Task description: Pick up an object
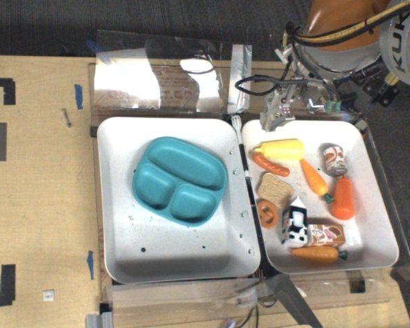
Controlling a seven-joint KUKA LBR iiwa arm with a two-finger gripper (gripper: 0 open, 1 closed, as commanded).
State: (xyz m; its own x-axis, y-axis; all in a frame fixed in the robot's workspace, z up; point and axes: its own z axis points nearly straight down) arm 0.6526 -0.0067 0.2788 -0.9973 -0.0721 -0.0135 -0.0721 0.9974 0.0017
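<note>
Camera view, looking down at a slant: two shallow white bins sit side by side on the tabletop (34, 183). Left bin (116, 238) occupies the centre of the frame and contains one teal divided tray (180, 180), lying flat with three compartments facing up.

Right bin (379, 241) occupies the lower right of the frame and contains the pickable objects:
- Yellow corn-shaped piece (280, 148), upper left of the bin, lying on its side.
- Red-orange sausage (270, 163), just below the yellow piece and touching it.
- Brown bread slice (275, 188), below the sausage.
- Small orange ring-shaped piece (267, 212), below the bread slice, near the bin's left wall.
- Black-and-white carton (295, 225), beside the ring.
- Printed brown packet (326, 234), touching the carton on its right.
- Carrot (316, 253) at the bin's lower edge, lying across.
- Second carrot (313, 177), tilted, in the bin's middle.
- Red-orange bottle-shaped piece (342, 197), to the right of that carrot.
- Small can (334, 159), upper right of the bin.

Arm enters from the upper right of the frame. Gripper (275, 118) hangs over the upper left corner of the right bin, just above the yellow piece and apart from it. Nothing is visible between the gripper's tips; how far open it is cannot be determined.
</note>
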